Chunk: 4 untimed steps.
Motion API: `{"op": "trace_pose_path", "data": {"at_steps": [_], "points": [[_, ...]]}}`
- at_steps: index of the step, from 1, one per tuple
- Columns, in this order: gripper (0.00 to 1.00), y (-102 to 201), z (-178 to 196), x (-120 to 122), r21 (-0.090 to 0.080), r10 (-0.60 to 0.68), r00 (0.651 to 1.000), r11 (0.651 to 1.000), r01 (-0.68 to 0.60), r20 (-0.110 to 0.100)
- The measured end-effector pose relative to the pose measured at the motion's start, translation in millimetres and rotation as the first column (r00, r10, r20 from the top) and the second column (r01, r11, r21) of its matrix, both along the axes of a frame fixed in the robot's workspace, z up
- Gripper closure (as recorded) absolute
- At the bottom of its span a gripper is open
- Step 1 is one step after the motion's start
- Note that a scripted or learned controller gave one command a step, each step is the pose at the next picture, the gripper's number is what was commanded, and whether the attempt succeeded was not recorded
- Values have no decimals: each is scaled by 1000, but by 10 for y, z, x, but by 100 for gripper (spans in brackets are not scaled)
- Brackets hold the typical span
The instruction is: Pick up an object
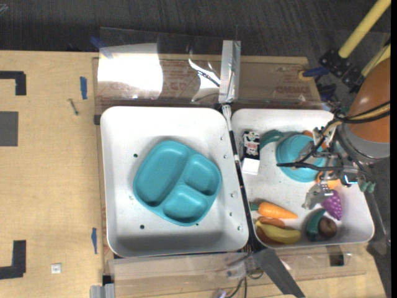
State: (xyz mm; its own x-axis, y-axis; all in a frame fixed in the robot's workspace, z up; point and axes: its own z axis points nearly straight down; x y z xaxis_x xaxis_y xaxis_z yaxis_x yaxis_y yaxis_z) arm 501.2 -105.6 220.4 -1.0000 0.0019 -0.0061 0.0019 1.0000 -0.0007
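Two bins, end effector [317, 194] low in the right bin [267, 121].
It hangs over the grapes [334, 203], beside the teal bowl [296, 156]; its grip state cannot be told. Looks like the approach step; next it needs a clean descent and squeeze.

No text can be read. A small black-and-white printed card [250, 144], lying in the right white bin [366, 228] left of the gripper [322, 188], carries markings too blurred to decipher.
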Motion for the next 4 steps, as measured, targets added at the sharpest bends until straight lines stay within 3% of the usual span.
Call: {"op": "trace_pose_path", "data": {"at_steps": [1, 2, 3, 4], "points": [[0, -475, -1313, 53, 0, -147, 989, 989, 147, 8], [0, -273, -1241, 1113, 3, -159, 987, 987, 159, 4], [0, -482, -1323, 631, 3, -132, 991, 991, 132, 4], [0, -459, -1323, 829, 2, -152, 988, 988, 152, 5]]}}
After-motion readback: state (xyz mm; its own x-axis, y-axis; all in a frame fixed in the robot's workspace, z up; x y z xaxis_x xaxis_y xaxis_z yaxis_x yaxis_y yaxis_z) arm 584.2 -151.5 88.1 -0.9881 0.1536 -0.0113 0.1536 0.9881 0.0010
